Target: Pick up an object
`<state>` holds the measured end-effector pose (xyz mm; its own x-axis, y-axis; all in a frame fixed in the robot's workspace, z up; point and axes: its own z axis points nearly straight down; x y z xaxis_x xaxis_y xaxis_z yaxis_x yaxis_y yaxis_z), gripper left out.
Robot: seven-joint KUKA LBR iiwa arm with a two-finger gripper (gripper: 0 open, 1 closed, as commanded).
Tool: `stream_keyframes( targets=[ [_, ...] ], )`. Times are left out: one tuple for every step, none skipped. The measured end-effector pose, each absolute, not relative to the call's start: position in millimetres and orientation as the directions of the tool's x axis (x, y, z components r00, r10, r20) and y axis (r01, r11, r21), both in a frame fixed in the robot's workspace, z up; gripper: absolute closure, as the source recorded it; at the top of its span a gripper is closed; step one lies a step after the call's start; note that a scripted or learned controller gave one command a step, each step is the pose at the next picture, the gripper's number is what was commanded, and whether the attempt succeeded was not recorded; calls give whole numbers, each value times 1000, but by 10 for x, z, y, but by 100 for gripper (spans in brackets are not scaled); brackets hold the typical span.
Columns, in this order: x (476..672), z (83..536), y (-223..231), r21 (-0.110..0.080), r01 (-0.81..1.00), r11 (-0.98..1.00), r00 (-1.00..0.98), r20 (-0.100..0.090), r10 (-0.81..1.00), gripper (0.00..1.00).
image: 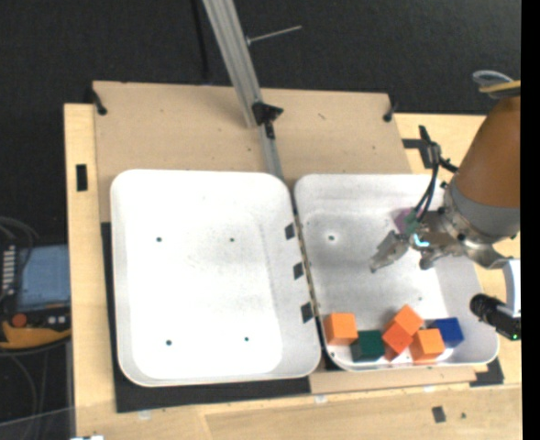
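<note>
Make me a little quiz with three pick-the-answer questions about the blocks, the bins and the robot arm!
1. Where are the blocks?
A. front of the right bin
B. middle of the left bin
C. on the floor

2. How many orange blocks are there?
A. one
B. three
C. five

3. Where is the gripper?
A. above the right bin, apart from the blocks
B. pressed down on the blue block
C. over the left bin

Answers:
1 A: the blocks sit along the front wall of the right bin.
2 B: three orange blocks, beside a green block and a blue block.
3 A: the gripper hangs over that bin's middle, behind the blocks.
</note>
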<state>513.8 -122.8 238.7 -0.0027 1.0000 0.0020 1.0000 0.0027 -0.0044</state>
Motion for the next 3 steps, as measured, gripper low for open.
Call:
stream_keyframes(
  targets=[
    [5147, 2410, -1231, 2, 1000, -1, 1, 1, 1000, 0],
    [5145, 1793, -1189, -6, 1000, -3, 3, -1, 1000, 0],
    [5096, 1177, -1247, -6, 1000, -2, 2, -1, 1000, 0]
  ],
)
